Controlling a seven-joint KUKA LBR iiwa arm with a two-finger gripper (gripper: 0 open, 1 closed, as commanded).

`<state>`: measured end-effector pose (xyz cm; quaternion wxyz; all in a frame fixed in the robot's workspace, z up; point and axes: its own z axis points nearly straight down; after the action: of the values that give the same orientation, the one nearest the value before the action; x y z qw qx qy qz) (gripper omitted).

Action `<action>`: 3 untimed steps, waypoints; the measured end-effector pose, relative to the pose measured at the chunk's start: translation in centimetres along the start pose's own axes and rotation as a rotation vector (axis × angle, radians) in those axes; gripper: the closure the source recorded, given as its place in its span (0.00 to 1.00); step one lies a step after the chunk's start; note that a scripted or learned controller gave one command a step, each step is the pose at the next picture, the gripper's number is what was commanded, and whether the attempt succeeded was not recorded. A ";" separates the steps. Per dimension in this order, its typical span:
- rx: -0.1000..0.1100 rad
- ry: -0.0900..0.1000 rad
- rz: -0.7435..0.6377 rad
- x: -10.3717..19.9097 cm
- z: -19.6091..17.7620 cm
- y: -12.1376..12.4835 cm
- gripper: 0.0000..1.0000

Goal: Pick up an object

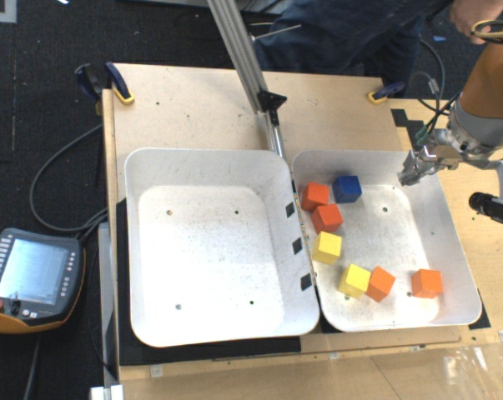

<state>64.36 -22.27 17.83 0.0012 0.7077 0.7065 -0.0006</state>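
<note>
Several small cubes lie in the right bin (pixel 451 248). A blue cube (pixel 347 188) sits near its back, with an orange cube (pixel 316 195) to its left and another orange cube (pixel 327 217) just below that. Lower down lie a yellow cube (pixel 327 247), a second yellow cube (pixel 355 279) touching an orange cube (pixel 380 282), and a lone orange cube (pixel 426 282) at the front right. My gripper (pixel 411 176) hangs over the bin's back right rim, right of the blue cube, with nothing seen in it.
The left bin (pixel 151 182) lies beside the right one. A slanted metal pole (pixel 238 44) comes down to the gap between the bins. A teach pendant (pixel 30 277) lies at the far left. Clamps sit at the bench's back corners.
</note>
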 end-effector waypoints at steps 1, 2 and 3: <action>-0.001 0.001 -0.004 0.2 -0.2 0.0 0.00; 0.005 0.003 0.000 2.3 8.6 -4.7 0.00; 0.066 0.002 -0.018 8.5 8.2 1.9 0.00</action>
<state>66.30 -13.76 9.65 -0.0231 0.7008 0.7126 -0.0232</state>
